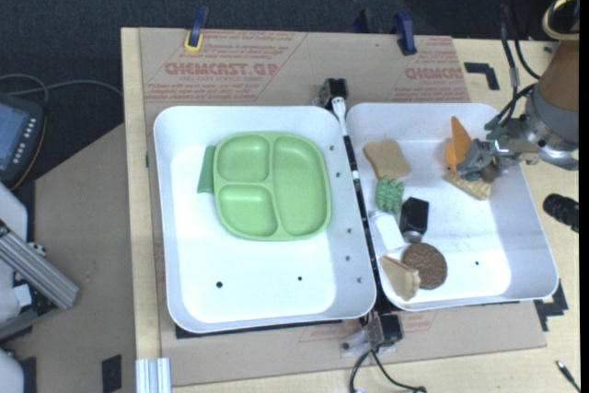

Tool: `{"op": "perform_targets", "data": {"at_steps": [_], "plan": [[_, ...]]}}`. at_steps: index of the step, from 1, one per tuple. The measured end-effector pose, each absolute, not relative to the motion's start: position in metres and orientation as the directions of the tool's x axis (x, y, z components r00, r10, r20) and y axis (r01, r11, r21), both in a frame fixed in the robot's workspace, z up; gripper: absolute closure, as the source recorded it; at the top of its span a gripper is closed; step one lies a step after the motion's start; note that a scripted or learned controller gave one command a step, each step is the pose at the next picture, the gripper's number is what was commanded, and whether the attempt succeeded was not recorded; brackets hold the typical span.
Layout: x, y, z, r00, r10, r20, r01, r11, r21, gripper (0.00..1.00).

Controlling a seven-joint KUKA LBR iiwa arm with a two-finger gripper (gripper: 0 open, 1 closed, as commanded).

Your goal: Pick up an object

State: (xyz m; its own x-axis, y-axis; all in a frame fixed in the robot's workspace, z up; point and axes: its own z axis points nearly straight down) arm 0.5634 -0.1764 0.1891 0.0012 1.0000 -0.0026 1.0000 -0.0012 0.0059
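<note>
A divided plate (272, 185) lies in the left bin (184, 290); in the right bin (515, 276) a sponge (386, 158) sits behind a cookie (425, 264), the gripper (480, 163) to their right

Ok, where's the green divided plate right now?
The green divided plate lies in the left bin, toward its upper middle, close to the divider between the two bins. A darker green piece sticks out from under its left edge.
</note>
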Motion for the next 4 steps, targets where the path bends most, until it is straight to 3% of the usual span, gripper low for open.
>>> {"op": "perform_targets", "data": {"at_steps": [1, 3, 4], "plan": [[0.565, -0.177, 0.228, -0.001, 1.0, -0.003, 1.0, 0.001, 0.006, 1.0], [0.551, -0.063, 0.238, -0.006, 1.0, 0.003, 1.0, 0.006, -0.002, 1.0], [0.542, -0.044, 0.234, -0.003, 1.0, 0.002, 1.0, 0.003, -0.003, 1.0]]}}
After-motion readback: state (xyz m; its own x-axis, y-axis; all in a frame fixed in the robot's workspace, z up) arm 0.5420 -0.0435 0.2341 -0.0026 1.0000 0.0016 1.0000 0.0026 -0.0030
